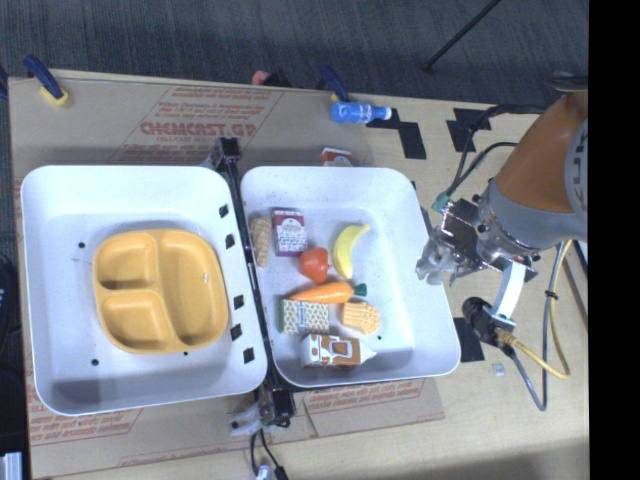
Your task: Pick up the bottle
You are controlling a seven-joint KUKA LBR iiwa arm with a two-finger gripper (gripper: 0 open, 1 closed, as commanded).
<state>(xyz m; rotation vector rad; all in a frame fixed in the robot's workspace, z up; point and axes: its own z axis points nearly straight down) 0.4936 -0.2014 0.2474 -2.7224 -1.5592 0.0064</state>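
A small blue bottle (358,113) with a white cap lies on its side on the bench, behind the right bin (400,183) and outside it. My gripper (437,266) hangs just off that bin's right rim, over the bench and well in front of the bottle. Nothing shows in the gripper. The grey arm with its orange band (540,163) reaches in from the right.
The right bin holds a banana (346,248), a red box (289,231), a tomato (314,263), a carrot (320,293), a milk carton (335,349) and other toy food. In the left bin sits a yellow divided plate (160,290). Cables trail at the right.
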